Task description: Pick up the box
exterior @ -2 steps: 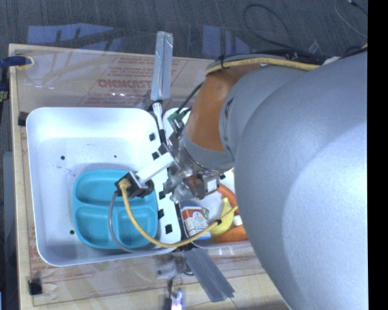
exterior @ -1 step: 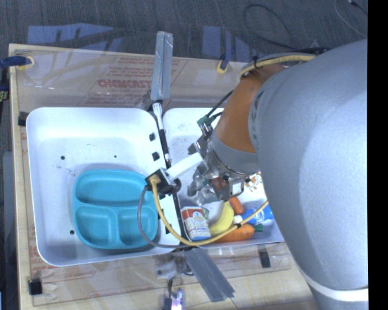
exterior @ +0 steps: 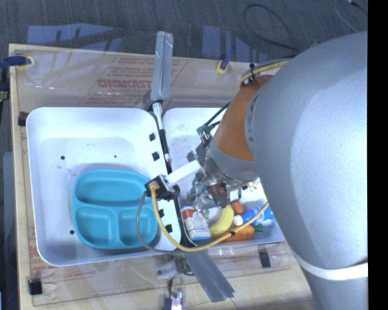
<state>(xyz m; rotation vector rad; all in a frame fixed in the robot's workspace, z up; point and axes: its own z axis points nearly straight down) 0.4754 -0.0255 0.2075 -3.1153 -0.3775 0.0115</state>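
A small box (exterior: 196,224) with a red and white label lies near the front left corner of the right bin (exterior: 181,124). My gripper (exterior: 205,197) hangs just above it and slightly behind it, under the orange band of the arm (exterior: 236,131). The wrist hides the spot where the gripper meets the pile, so I cannot see whether it touches the box.
A yellow banana (exterior: 223,219), an orange carrot-like piece (exterior: 243,233), a small red item (exterior: 237,206) and a blue item (exterior: 262,219) crowd the box on its right. A teal divided tray (exterior: 113,208) lies in the left bin (exterior: 45,147). A yellow cable (exterior: 156,219) loops over the divider.
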